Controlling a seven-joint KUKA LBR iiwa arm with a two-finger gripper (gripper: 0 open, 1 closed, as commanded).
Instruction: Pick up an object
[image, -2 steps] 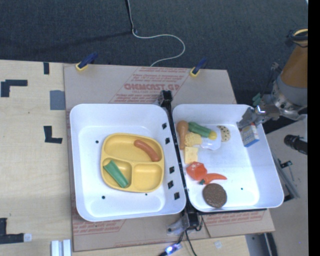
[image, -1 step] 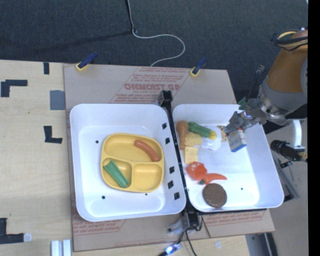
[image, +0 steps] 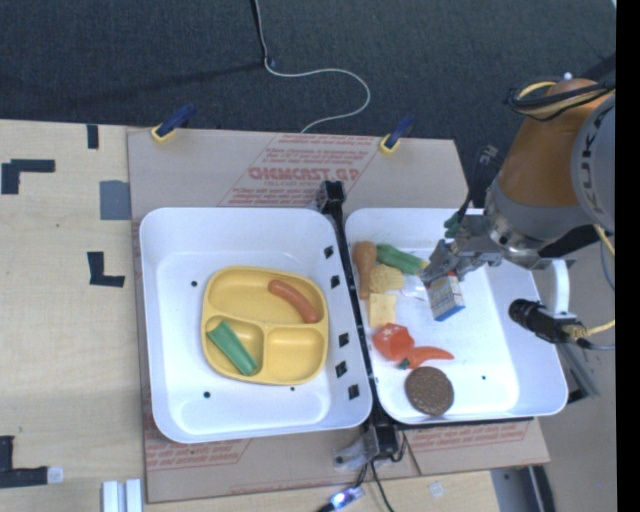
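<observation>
The claw pinches a small blue-and-white carton above the right bin, just right of the cheese slice; next, lifting clear.

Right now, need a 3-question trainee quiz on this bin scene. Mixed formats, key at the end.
1. True or false: the hot dog lies on the yellow plate in the left bin.
2. Multiple choice: what sits nearest the front edge of the right bin? A) carton B) brown disc C) green pepper
3. Fill in: the gripper is over the ____ bin, right at the small carton.

Key
1. True; a green piece shares that plate.
2. B, the brown disc; the green pepper lies at the back, and the red pepper lies between them.
3. right
</observation>
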